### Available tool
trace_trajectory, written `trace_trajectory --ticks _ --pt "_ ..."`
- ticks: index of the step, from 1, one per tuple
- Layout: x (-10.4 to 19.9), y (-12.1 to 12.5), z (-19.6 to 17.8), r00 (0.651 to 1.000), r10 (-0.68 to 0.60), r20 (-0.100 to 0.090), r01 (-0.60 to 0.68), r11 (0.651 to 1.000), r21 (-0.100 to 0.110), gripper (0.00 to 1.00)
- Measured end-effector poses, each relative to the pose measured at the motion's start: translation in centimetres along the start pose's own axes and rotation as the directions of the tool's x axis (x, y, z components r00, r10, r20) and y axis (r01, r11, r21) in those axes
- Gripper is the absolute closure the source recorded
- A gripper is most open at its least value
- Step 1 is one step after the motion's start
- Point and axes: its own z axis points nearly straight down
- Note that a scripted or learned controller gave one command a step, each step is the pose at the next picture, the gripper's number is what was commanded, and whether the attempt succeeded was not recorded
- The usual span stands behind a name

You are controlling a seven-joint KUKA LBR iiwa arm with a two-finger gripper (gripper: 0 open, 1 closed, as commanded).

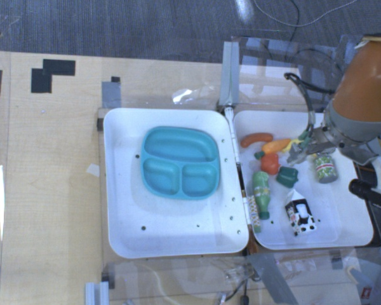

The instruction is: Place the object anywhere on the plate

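Note:
A blue plate (180,161) with three compartments lies in the left white bin (124,234). The right white bin (349,230) holds several toy items: a red-orange sausage (256,138), an orange carrot (276,146), a red vegetable (270,164), a green bottle (261,194), a dark green piece (287,176), a green-labelled can (325,168) and a black-and-white carton (300,216). My gripper (304,146) is low over the back of the right bin, right next to the carrot's right end and left of the can.
The grey arm with its orange band (367,81) covers the right bin's far right corner. A clear divider post (227,75) stands at the back between the bins. Cables (305,81) run behind the right bin.

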Motion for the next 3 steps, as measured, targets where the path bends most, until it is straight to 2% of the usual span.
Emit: trace_trajectory --ticks 1,2,3 --pt "-0.7 -2.5 14.0 0.979 -0.206 0.004 0.206 0.978 -0.007 1.00" --pt "6.7 -2.6 4.4 0.914 -0.405 0.000 0.405 0.914 -0.002 1.00" --pt "12.1 6.9 1.4 0.923 -0.384 -0.002 0.384 0.923 -0.002 1.00"
